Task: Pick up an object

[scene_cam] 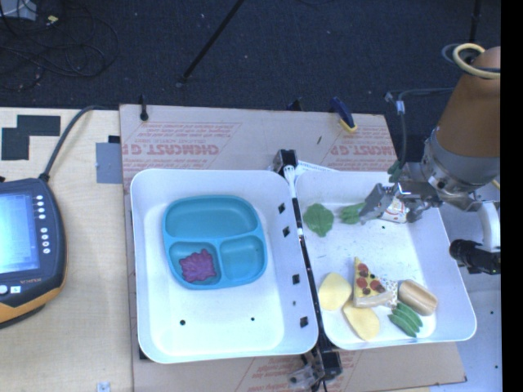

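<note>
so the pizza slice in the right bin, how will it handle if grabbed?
Pizza slice looks like a moulded toy: probably stiff and light. Flat wedge, so unlikely to roll. It's crowded by the yellow pieces and bun, so a grab may nudge them.

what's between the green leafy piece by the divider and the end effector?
Camera view: a smaller green piece lies between the leafy piece and the end effector; otherwise bare bin floor.

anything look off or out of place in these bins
Nothing stands out. The blue divided tray sits flat in the left bin with a purple piece in one compartment. Toy food, including a pizza slice, lies loose in the right bin.
</note>
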Robot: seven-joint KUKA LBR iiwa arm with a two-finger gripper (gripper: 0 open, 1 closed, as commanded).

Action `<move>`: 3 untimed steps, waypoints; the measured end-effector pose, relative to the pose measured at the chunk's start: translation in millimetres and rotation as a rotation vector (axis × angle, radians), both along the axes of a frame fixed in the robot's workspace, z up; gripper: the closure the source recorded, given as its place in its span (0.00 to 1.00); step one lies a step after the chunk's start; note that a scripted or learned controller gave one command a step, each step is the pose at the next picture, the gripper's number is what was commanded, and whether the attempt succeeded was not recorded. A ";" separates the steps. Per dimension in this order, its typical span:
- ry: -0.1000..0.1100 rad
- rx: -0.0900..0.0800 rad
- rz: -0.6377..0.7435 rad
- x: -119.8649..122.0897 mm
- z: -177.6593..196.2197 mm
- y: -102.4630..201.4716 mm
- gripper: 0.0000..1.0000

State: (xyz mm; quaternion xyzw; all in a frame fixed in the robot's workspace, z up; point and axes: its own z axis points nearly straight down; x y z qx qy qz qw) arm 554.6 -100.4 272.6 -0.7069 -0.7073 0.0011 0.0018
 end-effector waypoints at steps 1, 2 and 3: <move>0.003 0.001 0.000 -75.1 -102.2 1.7 0.00; -0.009 -0.003 -0.002 -39.0 -183.9 -17.5 0.00; -0.005 -0.002 0.003 30.2 -184.3 -54.6 0.00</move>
